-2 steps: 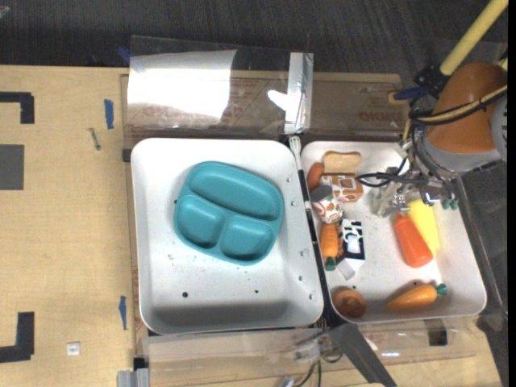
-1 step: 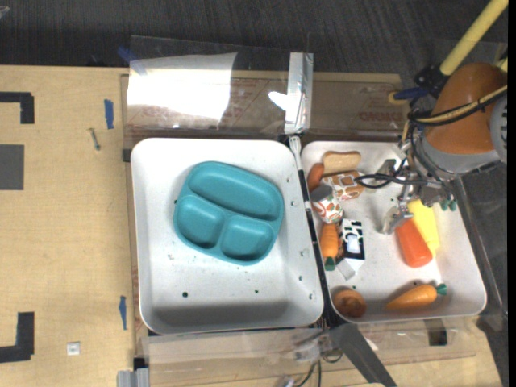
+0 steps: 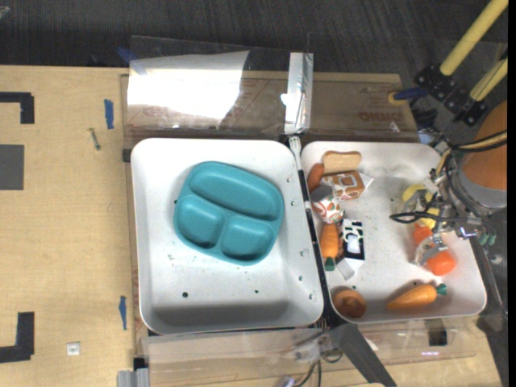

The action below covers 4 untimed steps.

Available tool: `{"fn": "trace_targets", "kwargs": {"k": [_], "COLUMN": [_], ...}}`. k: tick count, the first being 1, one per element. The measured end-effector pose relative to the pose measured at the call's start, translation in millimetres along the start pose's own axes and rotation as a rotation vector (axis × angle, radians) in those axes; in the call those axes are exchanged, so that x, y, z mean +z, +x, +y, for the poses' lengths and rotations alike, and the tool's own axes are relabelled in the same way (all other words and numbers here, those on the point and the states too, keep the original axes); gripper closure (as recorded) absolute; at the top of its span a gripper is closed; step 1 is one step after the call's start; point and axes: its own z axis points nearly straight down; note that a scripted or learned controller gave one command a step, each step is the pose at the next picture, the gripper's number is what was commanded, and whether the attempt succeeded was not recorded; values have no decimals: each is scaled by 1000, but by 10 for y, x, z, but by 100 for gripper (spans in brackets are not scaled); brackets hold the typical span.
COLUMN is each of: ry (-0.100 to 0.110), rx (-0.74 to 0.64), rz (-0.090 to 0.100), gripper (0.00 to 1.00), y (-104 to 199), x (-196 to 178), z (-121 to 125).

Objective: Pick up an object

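The right bin [image 3: 379, 276] holds several toy foods. Along its left side lie a bread slice [image 3: 343, 161], a small orange-and-white carton [image 3: 348, 185], a red-and-white piece [image 3: 328, 210], a carrot [image 3: 330, 241] and a black-and-white box [image 3: 353, 240]. A brown round piece [image 3: 349, 301] and a second carrot [image 3: 415, 295] rest near the front wall. My gripper [image 3: 431, 230] hangs low over the bin's right side, wrapped in cables. It is right above a small orange piece [image 3: 422, 233] and a red tomato-like piece [image 3: 441, 262]. A yellow piece [image 3: 414, 192] lies just behind it.
The left bin [image 3: 153, 280] carries a teal divided plate [image 3: 229, 211]. A clear plastic sheet [image 3: 189, 91] and a shiny strip [image 3: 298, 95] stand behind the bins. Yellow bars [image 3: 476, 27] cross the top right corner. The arm's orange band [image 3: 493, 164] hangs over the right bin's far right edge.
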Motion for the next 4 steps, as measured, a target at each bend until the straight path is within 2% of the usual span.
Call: {"fn": "trace_targets", "kwargs": {"k": [1,2,3,4], "ry": [3,3,-4,0], "rx": [43,-9,-2,0], "rz": [-19,-6,-7,-19], "gripper": [0,0,0,100], "y": [639,526,-169,-199], "x": [-35,-11,-9,-145], "z": [44,176,729,711]}}
